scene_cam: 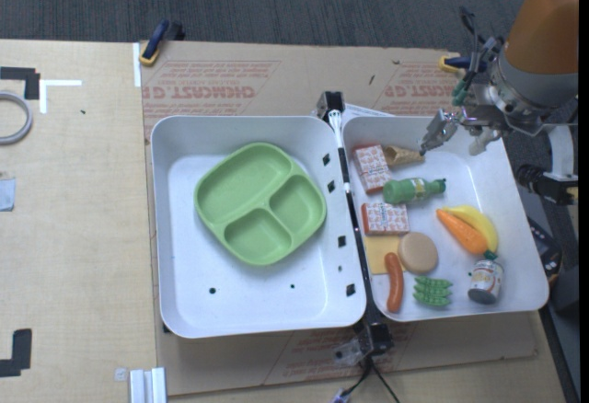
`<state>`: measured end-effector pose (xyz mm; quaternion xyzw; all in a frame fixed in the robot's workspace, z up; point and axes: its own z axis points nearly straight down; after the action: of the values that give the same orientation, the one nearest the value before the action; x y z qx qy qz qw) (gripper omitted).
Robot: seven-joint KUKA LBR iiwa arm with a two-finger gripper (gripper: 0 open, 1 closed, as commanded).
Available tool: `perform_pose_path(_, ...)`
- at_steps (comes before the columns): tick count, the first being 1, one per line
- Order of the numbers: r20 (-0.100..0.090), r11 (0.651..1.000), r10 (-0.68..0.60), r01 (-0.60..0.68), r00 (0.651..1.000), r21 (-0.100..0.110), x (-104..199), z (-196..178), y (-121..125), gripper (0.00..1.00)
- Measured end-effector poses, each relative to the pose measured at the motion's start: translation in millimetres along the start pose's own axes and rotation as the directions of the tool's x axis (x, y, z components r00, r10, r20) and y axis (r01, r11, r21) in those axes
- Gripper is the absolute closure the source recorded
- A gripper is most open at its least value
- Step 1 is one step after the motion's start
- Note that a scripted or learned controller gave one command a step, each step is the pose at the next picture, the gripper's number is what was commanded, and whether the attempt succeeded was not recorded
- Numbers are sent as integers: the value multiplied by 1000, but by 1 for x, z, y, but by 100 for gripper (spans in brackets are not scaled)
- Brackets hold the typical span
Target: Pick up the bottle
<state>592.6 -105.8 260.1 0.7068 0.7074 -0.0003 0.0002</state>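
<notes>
Bottle (413,190) (green, lying on its side) in the right bin (515,199), between two snack boxes and just beside a banana (477,224); the gripper (457,130) above it, apart, grasp state indiscernible.

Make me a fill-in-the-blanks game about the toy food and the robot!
1. The green plate lies in the ____ bin.
2. The green bottle lies on its ____.
3. The banana lies beside the orange ____.
4. The hand hovers over the ____ bin.

Missing words: left; side; carrot; right
</notes>
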Motion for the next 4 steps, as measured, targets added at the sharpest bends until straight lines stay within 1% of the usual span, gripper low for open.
perform_pose_path(1, 1, 1000, -1, 1, 1000, 0, 0, -9, 0, 100)
perform_pose_path(2, 0, 998, -64, 64, 998, 1, 95, 36, -22, 100)
perform_pose_path(3, 0, 998, 67, -67, 998, -1, 72, -50, -87, 100)
perform_pose_path(4, 0, 993, 114, -114, 993, 1, 146, 9, -115, 100)
